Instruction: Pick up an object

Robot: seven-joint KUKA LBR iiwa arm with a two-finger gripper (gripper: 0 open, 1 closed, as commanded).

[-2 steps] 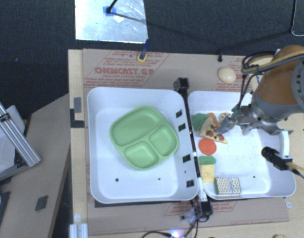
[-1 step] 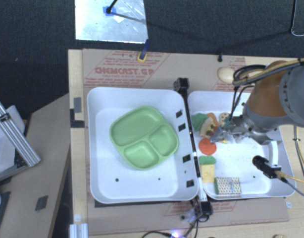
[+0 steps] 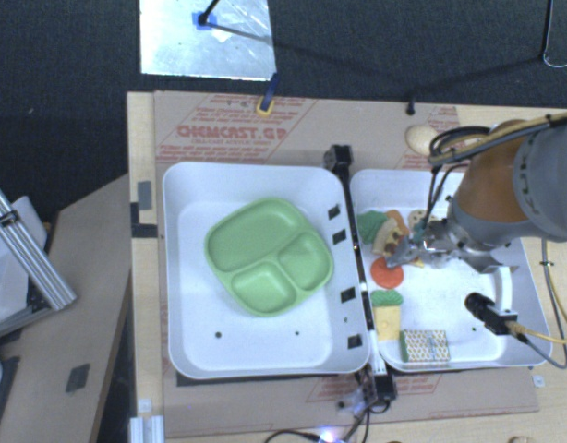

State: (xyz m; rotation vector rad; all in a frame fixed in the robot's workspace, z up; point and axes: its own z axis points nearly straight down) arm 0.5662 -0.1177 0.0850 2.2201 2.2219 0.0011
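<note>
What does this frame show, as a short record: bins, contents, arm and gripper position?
left bin: holds a green divided plate
right bin: small items along its left side, including a red disc, a yellow block, a patterned box
arm: reaches over the right bin
gripper: low over the item cluster; grasp not confirmed

So the green three-compartment plastic plate [image 3: 268, 256] sits in the left white bin [image 3: 186, 340]. The right white bin [image 3: 524, 344] has the flat red disc [image 3: 387, 273] near its left wall, with the yellow wedge [image 3: 387, 321] in front of it and the small patterned box [image 3: 424, 346] to that wedge's right.
</note>
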